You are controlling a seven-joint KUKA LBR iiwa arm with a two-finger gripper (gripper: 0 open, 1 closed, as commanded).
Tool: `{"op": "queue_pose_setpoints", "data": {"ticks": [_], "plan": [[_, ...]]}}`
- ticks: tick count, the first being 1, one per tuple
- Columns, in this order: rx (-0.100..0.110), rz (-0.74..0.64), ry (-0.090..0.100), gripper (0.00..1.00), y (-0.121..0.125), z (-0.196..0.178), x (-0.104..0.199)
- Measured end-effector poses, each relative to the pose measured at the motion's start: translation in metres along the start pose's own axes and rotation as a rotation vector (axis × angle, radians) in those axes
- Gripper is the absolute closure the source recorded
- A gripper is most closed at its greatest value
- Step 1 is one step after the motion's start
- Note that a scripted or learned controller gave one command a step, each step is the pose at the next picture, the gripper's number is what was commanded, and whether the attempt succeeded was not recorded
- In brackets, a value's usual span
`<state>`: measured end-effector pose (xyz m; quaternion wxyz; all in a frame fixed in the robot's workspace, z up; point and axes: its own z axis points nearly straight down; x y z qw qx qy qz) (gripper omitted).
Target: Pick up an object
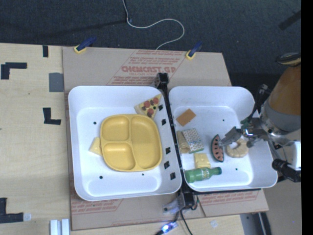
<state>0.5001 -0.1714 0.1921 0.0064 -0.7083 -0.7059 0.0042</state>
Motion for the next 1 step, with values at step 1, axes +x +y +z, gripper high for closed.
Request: {"op": "queue_pose_setpoints", "data": {"ticks": [1], "plan": [[-0.013,-0.004,-0.003,0.00,0.0031,-0.0065,0.0003]]}}
